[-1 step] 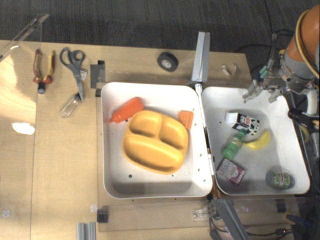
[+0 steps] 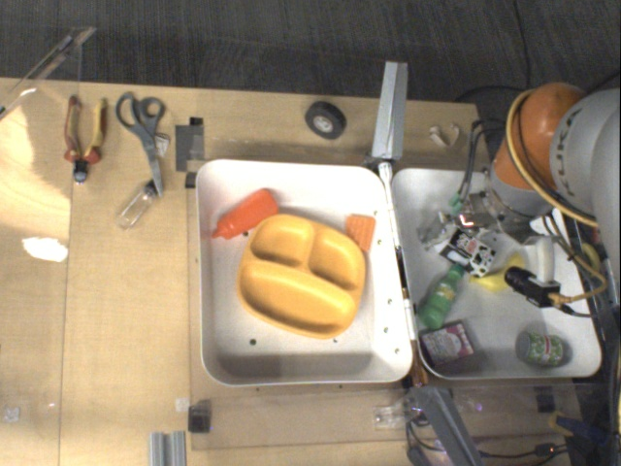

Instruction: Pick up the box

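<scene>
A small dark purple box (image 2: 447, 342) lies flat in the front left corner of the right bin (image 2: 572, 367). My gripper (image 2: 464, 225) is low over the back left part of that bin, well behind the box and apart from it. A small white and black item (image 2: 473, 252) sits just below the gripper, and I cannot see whether it is touched. A green bottle (image 2: 440, 301) lies between the gripper and the box.
In the right bin, a yellow item (image 2: 493, 281) lies near the middle and a green-topped can (image 2: 541, 349) at the front right. The left bin (image 2: 218, 348) holds a large yellow moulded tray (image 2: 303, 274), an orange carrot (image 2: 245, 214) and a small orange piece (image 2: 361, 229).
</scene>
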Robot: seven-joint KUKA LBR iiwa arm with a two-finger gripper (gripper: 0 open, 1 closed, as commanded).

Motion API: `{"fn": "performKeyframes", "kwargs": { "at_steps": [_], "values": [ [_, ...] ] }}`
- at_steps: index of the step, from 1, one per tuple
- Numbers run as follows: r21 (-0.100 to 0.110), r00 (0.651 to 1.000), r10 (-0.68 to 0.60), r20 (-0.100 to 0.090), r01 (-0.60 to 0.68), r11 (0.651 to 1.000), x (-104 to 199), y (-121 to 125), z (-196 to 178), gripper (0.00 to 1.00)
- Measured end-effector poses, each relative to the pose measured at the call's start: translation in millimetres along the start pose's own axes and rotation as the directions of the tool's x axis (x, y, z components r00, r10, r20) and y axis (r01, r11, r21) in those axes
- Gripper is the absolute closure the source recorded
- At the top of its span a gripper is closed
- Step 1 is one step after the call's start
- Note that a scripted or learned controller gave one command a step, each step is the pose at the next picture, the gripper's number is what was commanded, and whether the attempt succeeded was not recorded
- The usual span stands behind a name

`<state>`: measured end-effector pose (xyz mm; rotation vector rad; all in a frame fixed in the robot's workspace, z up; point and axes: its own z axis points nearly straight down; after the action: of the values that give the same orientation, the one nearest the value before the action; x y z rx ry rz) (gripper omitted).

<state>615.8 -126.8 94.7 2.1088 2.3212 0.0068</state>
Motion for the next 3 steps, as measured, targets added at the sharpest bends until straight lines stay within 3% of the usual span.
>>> {"fn": "performKeyframes", "kwargs": {
  "at_steps": [1, 2, 3],
  "values": [
    [0.002, 0.989, -0.145, 0.004, 0.145, 0.989, 30, 56, 7, 0.0],
    [-0.007, 0.989, -0.149, 0.007, 0.149, 0.989, 32, 59, -6, 1.0],
    [-0.007, 0.989, -0.15, 0.006, 0.15, 0.989, 32, 59, -6, 0.0]
  ]
}}
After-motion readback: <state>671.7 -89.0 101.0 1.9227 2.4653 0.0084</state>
